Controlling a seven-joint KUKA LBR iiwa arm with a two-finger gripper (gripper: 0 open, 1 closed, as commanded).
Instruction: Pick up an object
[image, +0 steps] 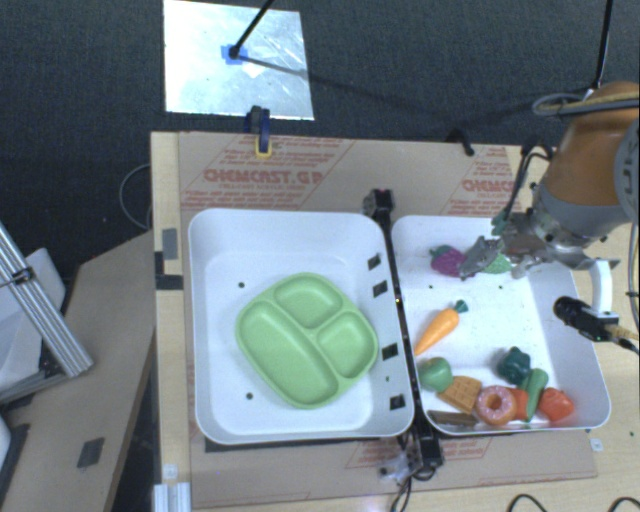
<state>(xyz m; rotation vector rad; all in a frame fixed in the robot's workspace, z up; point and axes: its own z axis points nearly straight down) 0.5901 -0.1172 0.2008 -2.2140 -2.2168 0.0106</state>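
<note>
Pincer (484, 257), its open-or-closed state impossible to tell, hovers beside the purple toy vegetable (447, 261) near the right bin's (585, 345) far edge; likely light, stiff, slick plastic, best taken across its narrow middle.

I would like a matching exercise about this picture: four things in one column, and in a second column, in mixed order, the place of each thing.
Things:
1. green plate
2. carrot
3. purple toy
4. donut

Places:
A. near the front edge of the right bin
B. in the left bin
C. near the back of the right bin, beside the gripper
D. about the middle of the right bin, near the divider

Pairs: 1-B, 2-D, 3-C, 4-A
</note>
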